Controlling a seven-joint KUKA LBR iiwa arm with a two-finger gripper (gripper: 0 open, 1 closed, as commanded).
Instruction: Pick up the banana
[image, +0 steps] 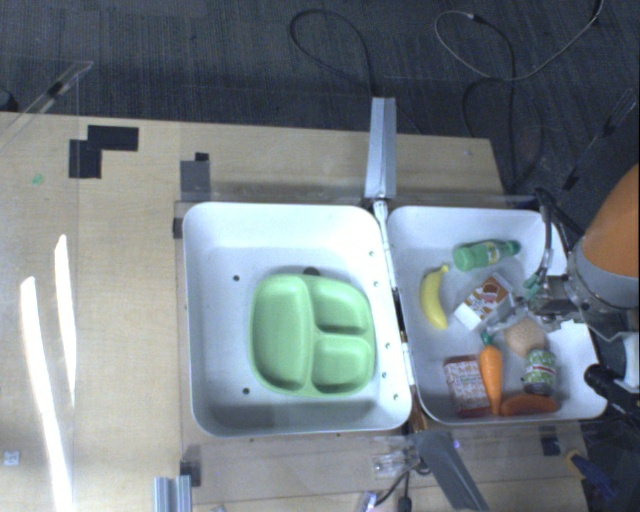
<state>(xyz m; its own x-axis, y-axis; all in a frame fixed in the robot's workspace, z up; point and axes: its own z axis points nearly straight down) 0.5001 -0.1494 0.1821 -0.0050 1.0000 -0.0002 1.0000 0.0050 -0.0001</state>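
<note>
I am looking down on a wooden bench carrying two white bins side by side. The left bin (200, 300) is holding a green divided tray (312, 333), lying flat in the middle. The right bin (405, 300) is holding a loose scatter of play food, probably tipped in so the arm has clutter to sort through.

The banana (434, 297) is lying on its side near the right bin's left wall, curving top to bottom, with bare floor around most of it. That is leaving it fairly easy to reach, I judge. A green bottle (485, 254) is lying toward the back edge. A small white packet (484, 301) is sitting just right of the banana. A carrot (490, 375) and a red box (464, 385) are lying near the front edge, with a green-labelled can (540, 371) beside them. The labels are too blurred for me to read.

The gripper (538, 298) is hanging at the right bin's right side, well apart from the banana. Whether it is wide or narrow, I cannot tell; it seems to be carrying nothing.
</note>
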